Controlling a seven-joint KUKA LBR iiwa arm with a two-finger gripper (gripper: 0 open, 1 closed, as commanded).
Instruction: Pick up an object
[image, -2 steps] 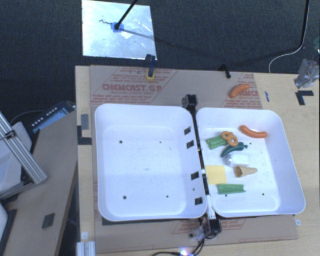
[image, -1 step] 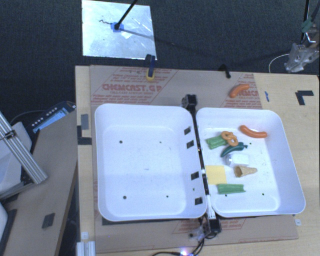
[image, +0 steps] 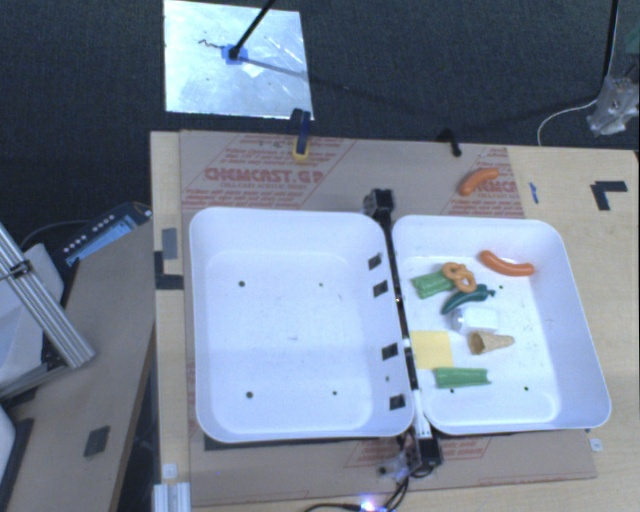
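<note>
The right bin holds several small toy foods. An orange sausage lies near its far right. A pretzel rests on a green piece, with a dark green pepper just below them. A white block and a tan cone sit in the middle. A yellow cheese slice and a green bean piece lie toward the near left of this bin.
The left bin stands beside the right one, joined by black clips. Another orange sausage lies on the bench beyond the right bin. A yellow and blue clamp sits at the bench's far edge.
</note>
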